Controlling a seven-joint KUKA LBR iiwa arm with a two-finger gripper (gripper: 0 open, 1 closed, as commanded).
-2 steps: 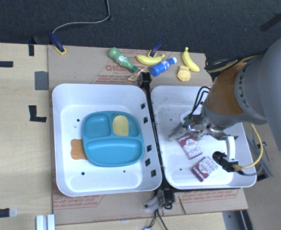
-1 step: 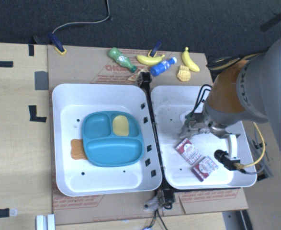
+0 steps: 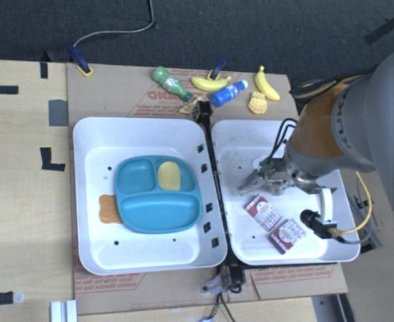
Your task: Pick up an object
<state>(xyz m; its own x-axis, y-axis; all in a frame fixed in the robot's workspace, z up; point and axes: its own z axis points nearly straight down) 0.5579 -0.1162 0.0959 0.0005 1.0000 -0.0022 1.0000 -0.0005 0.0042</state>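
In the right bin (image 3: 240, 134), two red-and-white packets lie flat: one (image 3: 262, 212) near the middle and the other (image 3: 287, 234) closer to the front right. My gripper (image 3: 260, 182) hangs low over the bin floor just behind the nearer packet, a little apart from it. Its fingers are open and hold nothing. The grey arm with its orange band (image 3: 317, 136) comes in from the right and hides the bin's right rear part.
The left bin (image 3: 89, 136) holds a blue divided plate (image 3: 150, 210) with a yellow piece (image 3: 169, 176) on it and an orange piece (image 3: 107, 208) beside it. Behind the bins lie a green bottle (image 3: 171, 83), two bananas (image 3: 210, 83) (image 3: 266, 84) and a blue bottle (image 3: 227, 93).
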